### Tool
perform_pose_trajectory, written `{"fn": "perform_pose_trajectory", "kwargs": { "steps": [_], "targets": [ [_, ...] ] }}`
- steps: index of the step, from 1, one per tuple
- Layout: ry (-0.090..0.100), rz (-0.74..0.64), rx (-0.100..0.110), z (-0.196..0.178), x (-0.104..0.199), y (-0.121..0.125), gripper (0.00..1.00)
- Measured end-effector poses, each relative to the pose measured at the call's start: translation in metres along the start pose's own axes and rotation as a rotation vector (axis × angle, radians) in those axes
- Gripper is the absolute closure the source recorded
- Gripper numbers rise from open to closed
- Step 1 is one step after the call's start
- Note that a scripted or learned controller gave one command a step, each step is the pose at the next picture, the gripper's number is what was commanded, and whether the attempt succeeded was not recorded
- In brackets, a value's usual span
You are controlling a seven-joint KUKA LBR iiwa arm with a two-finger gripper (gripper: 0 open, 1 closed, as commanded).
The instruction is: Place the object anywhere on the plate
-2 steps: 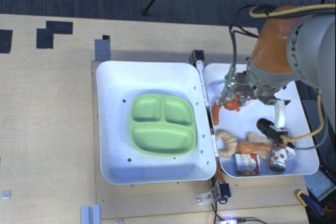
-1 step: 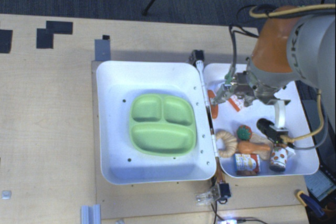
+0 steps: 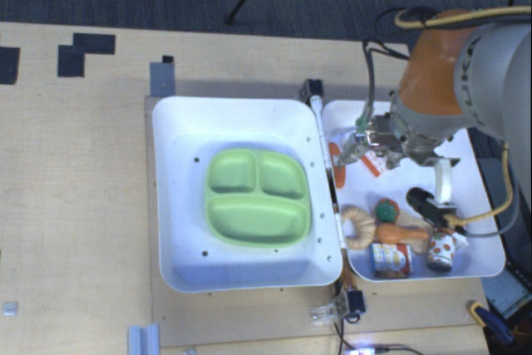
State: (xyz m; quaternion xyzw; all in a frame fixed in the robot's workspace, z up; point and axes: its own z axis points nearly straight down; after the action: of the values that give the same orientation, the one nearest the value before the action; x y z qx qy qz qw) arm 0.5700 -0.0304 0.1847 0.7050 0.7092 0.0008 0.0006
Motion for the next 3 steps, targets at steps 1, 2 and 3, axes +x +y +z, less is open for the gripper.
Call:
{"fn": "perform_pose_trajectory", "kwargs": {
  "steps": [1, 2, 3],
  "targets": [
    [0.000, 0.000, 0.000, 0.0000, 0.0000, 0.0000, 0.00],
    [0.000, 0.000, 0.000, 0.0000, 0.0000, 0.0000, 0.00],
    [0.000, 0.000, 0.000, 0.0000, 0.0000, 0.0000, 0.00]
  ]
}}
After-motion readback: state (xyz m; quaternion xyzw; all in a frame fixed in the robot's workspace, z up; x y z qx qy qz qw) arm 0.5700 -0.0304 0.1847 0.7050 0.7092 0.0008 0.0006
